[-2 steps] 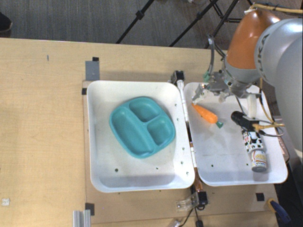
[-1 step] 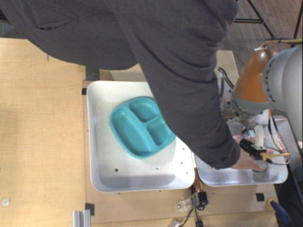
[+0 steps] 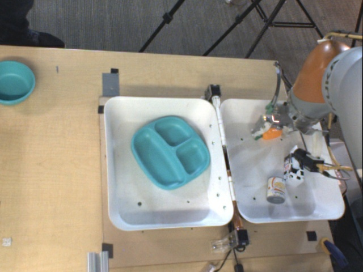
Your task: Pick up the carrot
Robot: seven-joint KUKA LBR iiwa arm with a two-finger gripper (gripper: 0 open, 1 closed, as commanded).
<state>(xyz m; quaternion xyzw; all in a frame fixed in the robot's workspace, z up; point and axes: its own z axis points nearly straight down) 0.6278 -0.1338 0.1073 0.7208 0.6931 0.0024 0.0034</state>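
The carrot [image 3: 272, 134] is a small orange piece with a green top, lying in the upper part of the right bin [image 3: 249, 203]. My gripper [image 3: 270, 121] is directly over it, reaching in from the right under the grey wrist with the orange band. The gripper's metal tip meets the carrot's upper edge and hides part of it. From this angle I cannot make out whether the carrot is gripped.
A small tin can [image 3: 276, 190] and a black-and-white toy [image 3: 295, 169] lie lower in the right bin. A teal divided plate [image 3: 171, 151] sits in the left bin [image 3: 119, 169]. A teal bowl [image 3: 14, 81] stands on the bench at far left.
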